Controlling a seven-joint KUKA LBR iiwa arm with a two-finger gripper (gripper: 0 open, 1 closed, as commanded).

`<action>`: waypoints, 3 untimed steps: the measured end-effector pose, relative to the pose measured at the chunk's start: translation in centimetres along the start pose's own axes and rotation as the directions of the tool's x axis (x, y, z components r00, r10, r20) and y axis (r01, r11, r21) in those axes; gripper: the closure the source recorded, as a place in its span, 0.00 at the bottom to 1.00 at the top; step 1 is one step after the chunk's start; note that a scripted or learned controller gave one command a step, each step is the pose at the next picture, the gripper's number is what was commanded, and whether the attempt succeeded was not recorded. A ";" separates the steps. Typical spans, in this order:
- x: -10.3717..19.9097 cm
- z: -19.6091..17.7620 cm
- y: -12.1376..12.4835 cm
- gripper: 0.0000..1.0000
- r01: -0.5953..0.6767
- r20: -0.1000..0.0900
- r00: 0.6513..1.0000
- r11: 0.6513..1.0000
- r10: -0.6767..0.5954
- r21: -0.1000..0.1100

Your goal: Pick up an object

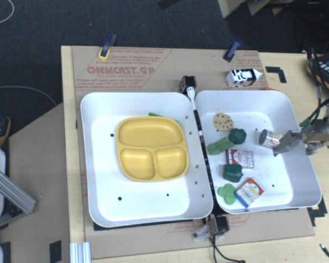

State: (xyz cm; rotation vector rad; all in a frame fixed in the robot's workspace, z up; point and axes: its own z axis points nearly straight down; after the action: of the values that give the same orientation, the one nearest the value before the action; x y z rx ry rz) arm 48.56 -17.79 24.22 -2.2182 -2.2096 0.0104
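- The gripper point(278, 145) sits at the right of the frame, over the right bin's point(296, 193) right half; whether it is apart or together cannot be told at this size. A small silvery cylinder point(266, 138) shows just at its left tip, touching it or nearly so, though a hold between the fingers is not clear.
- At the left of the frame, the left bin point(98, 196) holds a yellow divided plate point(152, 148) with three compartments, lying flat near the bin's middle. A sliver of something green point(155, 114) peeks out at the plate's upper edge.
- In the right bin's left half lie the other pickable things: a chocolate-chip cookie point(223, 121) uppermost, a dark green round piece point(237, 136) and a green pickle-like piece point(219, 145) below it, then a red-and-white packet point(239, 158), a dark green block point(232, 172), a light green lumpy piece point(226, 193) and a small carton point(248, 193) with orange and blue print lowest.
- Above the right bin, on the bench, a small black-and-white carton point(244, 77) lies by itself.
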 end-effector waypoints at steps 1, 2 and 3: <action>0.1 -0.6 0.3 0.00 0.004 0.003 1.000 1.000 -0.004 -0.012; 0.3 4.0 1.0 0.00 0.004 0.000 1.000 1.000 -0.004 -0.006; 1.0 9.3 1.9 0.00 0.005 -0.001 1.000 1.000 -0.005 -0.006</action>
State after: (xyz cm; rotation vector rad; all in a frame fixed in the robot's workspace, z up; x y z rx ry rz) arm 50.33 -16.77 14.93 -2.2156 -2.2171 0.0034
